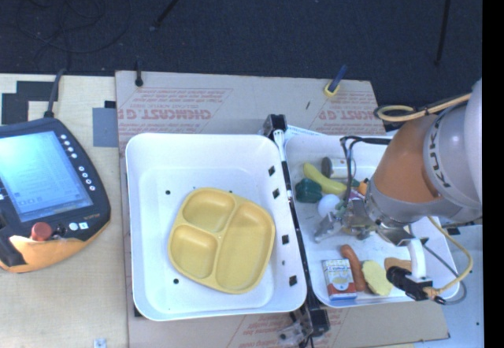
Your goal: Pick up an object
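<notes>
While we are looking down on the bench, we are seeing the arm [429,161] reaching in from the right over the right bin [298,151], its orange band sitting above the wrist; the gripper [340,222] is hanging low in the middle of that bin, and we cannot tell how it is set, since the metal parts are blurring together. Just beyond it, toward the bin's far side, a yellow banana [321,178] is lying beside a dark green piece [306,190]; near the front edge a small carton [339,277] is lying next to an orange sausage [352,262] and a yellow slice [377,279], all crowding the front right corner. The arm's bulk is covering much of the right half of this bin, leaving little open floor; the left bin [150,181] is holding a yellow divided plate [221,239] near its centre, with bare white floor running around it to every wall. A tablet [43,181] is lying well apart on the left.
</notes>
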Robot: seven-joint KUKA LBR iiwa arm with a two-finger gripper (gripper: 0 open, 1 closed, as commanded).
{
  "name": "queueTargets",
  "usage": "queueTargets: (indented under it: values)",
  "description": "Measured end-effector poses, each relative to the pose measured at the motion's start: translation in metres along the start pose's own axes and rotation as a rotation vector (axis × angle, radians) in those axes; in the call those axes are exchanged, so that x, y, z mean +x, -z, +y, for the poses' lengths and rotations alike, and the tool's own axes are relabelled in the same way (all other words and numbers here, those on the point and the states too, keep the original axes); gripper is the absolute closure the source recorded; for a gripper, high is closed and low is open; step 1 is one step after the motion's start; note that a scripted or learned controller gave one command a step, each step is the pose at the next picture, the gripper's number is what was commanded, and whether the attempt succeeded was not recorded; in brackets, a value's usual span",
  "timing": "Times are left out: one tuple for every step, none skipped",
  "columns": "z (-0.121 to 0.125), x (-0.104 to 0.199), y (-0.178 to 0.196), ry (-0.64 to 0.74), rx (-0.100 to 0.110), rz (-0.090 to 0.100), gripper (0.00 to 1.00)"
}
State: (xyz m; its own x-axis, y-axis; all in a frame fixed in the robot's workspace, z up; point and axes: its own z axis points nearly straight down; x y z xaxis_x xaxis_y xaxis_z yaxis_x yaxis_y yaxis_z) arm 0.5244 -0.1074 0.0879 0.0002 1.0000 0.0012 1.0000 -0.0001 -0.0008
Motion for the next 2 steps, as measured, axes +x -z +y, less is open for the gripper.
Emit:
queueTargets:
  values:
    - [-0.049, 0.0137, 0.0, -0.001, 0.002, 0.001, 0.0]
    - [-0.0482, 0.0131, 0.0097, -0.004, 0.001, 0.002, 1.0]
